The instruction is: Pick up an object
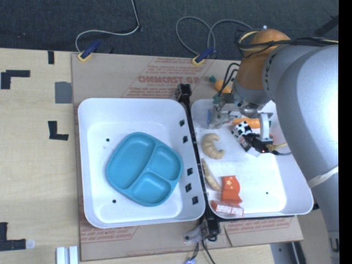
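My gripper (219, 113) hangs low over the far left part of the right bin (275, 199), below the orange wrist band. Just in front of it lies a tan croissant-shaped piece (213, 146). A black, white and yellow toy (245, 132) rests to the gripper's right, partly under the arm. Nearer the front are a pale elongated piece (209, 175) along the bin's left wall, a red box (230, 187) and a flat red-and-white packet (227, 208). A small bluish thing (210, 116) shows beside the gripper; I cannot tell whether it is held.
The left bin (93, 120) holds a blue three-compartment plate (144, 168). A black divider with clips (191, 147) runs between the bins. The grey arm covers the right bin's far right side. Cables lie on the dark floor behind the bench.
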`<state>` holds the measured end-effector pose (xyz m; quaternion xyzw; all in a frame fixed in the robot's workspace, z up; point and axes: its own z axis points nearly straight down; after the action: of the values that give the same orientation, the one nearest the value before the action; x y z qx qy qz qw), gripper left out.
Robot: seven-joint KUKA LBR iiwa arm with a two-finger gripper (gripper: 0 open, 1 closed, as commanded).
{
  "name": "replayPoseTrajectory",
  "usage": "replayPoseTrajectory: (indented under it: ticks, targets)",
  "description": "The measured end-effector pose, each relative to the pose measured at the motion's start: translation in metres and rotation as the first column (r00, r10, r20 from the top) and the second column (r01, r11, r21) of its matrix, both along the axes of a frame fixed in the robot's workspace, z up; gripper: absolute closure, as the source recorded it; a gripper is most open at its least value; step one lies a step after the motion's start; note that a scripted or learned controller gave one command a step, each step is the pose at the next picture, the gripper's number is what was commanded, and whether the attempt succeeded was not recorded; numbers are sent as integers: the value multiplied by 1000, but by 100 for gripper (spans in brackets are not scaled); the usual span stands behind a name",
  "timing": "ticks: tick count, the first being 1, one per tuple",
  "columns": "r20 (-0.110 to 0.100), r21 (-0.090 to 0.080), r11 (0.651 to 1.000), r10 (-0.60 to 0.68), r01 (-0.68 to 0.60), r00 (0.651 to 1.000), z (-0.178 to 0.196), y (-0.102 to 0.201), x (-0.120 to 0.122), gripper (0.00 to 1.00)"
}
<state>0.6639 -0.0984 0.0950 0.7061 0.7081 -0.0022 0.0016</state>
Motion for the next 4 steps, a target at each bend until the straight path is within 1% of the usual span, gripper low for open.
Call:
replayPoseTrajectory:
  ticks: [1,2,3,4]
  targets:
    - [0,-1,1000,0,0,1000,0,0,0,0]
    - [-3,6,1000,-2,2,1000,-9,-43,2,0]
    - [1,5,1000,-2,2,1000,29,-114,5,0]
    - [6,3,1000,0,0,1000,-8,-49,-11,0]
